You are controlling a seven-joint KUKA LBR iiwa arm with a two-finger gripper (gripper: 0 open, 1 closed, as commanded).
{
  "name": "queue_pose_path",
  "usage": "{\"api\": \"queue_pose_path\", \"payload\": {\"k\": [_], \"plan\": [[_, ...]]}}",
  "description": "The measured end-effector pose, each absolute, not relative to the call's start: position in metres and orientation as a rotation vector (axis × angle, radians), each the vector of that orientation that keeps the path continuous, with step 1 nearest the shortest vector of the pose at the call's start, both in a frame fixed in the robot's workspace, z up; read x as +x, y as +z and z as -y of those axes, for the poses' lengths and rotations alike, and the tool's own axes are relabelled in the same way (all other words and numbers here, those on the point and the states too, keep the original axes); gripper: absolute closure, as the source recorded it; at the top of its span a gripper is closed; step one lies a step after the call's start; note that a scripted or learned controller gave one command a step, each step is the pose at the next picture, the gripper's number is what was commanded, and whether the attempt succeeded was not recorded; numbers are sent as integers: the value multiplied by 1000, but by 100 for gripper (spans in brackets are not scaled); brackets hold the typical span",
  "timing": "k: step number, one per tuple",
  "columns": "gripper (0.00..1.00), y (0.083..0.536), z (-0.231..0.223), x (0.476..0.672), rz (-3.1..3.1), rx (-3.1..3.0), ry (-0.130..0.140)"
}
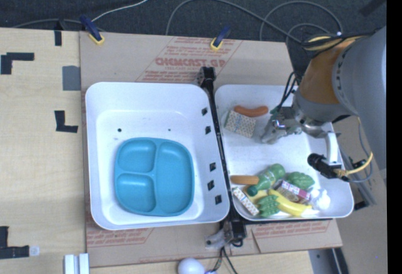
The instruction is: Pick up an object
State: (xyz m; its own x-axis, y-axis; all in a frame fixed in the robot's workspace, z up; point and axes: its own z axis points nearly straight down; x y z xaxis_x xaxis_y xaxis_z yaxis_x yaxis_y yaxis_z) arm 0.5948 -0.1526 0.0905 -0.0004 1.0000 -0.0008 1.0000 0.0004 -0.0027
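My gripper (274, 131) hangs low over the right bin (251, 156), in its upper middle part, reaching in from the right. Just left of it lies a tan speckled sponge-like block (239, 122), and an orange-red hot dog (251, 110) lies behind that near the far wall. A pile at the bin's front holds a carrot (244, 180), green broccoli-like pieces (272, 174), a yellow banana (287, 205), a green leafy piece (300, 179) and a wrapped bar (246, 201). I see nothing between the fingers.
The left bin (107, 115) holds a blue divided plate (154, 176). A black divider with clips (213, 141) runs between the bins. Cables lie behind the bench, and a black connector (321, 166) juts from the arm over the right bin's right side.
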Motion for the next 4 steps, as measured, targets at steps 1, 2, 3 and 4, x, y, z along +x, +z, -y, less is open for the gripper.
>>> {"api": "queue_pose_path", "payload": {"k": [1,2,3,4], "plan": [[100,185,75,629,2225,-2219,-2],[0,184,75,628,2223,-2219,2],[0,112,111,667,2220,-2220,6],[0,95,106,673,2233,-2232,-7]]}}
